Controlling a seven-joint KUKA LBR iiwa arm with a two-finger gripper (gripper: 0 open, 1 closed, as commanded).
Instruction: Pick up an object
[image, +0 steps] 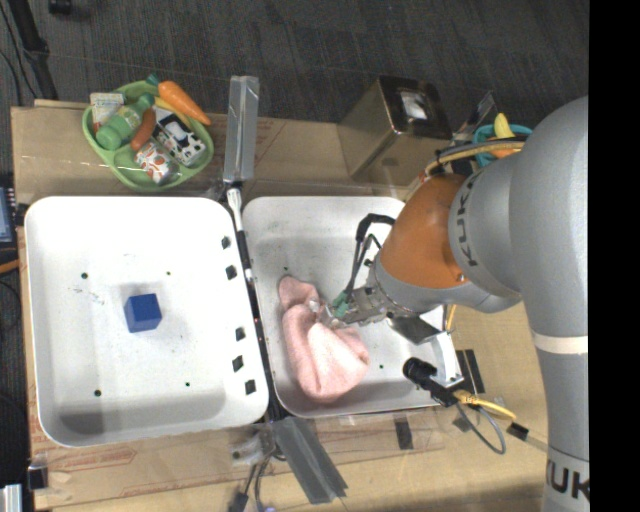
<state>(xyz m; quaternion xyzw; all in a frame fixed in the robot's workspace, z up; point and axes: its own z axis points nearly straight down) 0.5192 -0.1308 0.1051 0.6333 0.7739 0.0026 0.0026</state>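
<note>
the hand (335, 310) is down in the right bin (300, 215), touching the upper right edge of the pink cloth (315, 350); whether it is spread or pinching i cannot tell. the cloth lies just left and below it, long axis running up-left to down-right.

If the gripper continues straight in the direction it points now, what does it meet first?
Most likely the pink cloth in the right bin. The gripper points down and left, with its tip at the cloth's upper edge; actual contact is unclear from this slant.
</note>
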